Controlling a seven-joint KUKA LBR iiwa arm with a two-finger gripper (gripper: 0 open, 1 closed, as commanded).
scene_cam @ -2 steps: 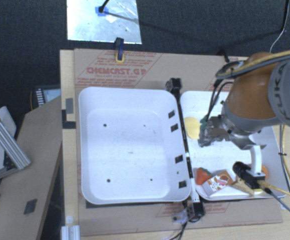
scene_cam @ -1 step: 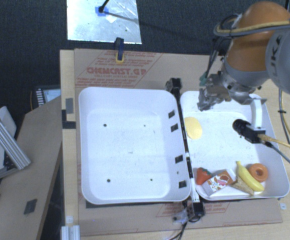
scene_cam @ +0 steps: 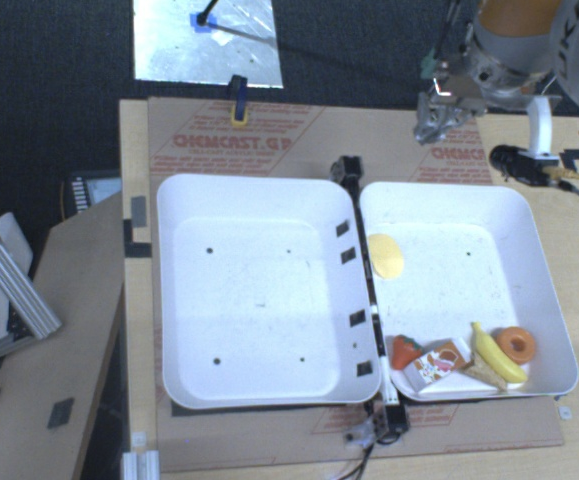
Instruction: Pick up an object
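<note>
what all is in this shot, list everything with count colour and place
bins: 2, white, side by side on the bench
yellow disc: 1, pale yellow, right bin, near its left wall
banana: 1, yellow, right bin, near corner
orange ring: 1, orange, right bin, beside the banana
small packet: 1, white and red, right bin, near edge
red piece: 1, red, right bin, left of the packet
board: 1, brown with red print, under the bins
shiny sheet: 1, silver, beyond the board
yellow clamp: 1, yellow and dark, far edge of the board
arm: 1, grey with orange band, upper right
gripper: 1, grey, above the board beyond the right bin
</note>
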